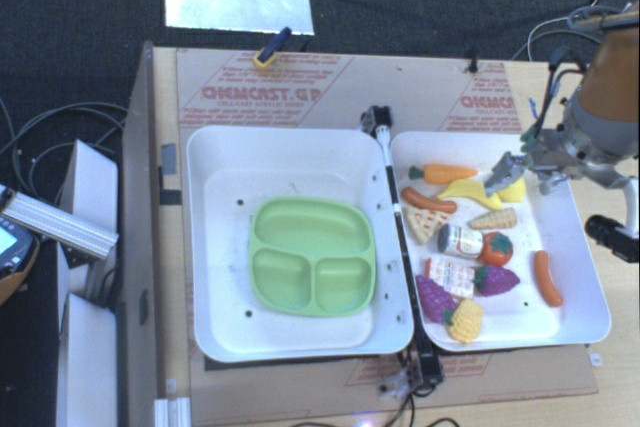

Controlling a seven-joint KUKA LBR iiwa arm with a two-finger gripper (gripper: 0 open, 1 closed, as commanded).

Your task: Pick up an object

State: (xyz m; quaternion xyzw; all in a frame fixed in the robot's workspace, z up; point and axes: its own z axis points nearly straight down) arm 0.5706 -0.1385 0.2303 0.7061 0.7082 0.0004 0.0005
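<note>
The right bin (585, 315) holds several toy foods: an orange carrot (446, 173), a yellow banana (468, 191), a hot dog (428, 202), a pizza slice (421, 226), a small can (460, 241), a red tomato (497, 249), a red sausage (547, 277), purple grapes (434, 297) and a yellow corn piece (465, 320). My gripper (503, 177) hangs low over the bin's upper right, right at the banana's right end and beside a yellow piece (516, 191). Nothing shows as held in it.
The left bin (215, 215) carries a green divided plate (313, 255). A black divider rail (395, 215) runs between the bins. The grey arm (600, 115) comes in from the right above the right bin's far corner. Cables and boxes lie left of the bench.
</note>
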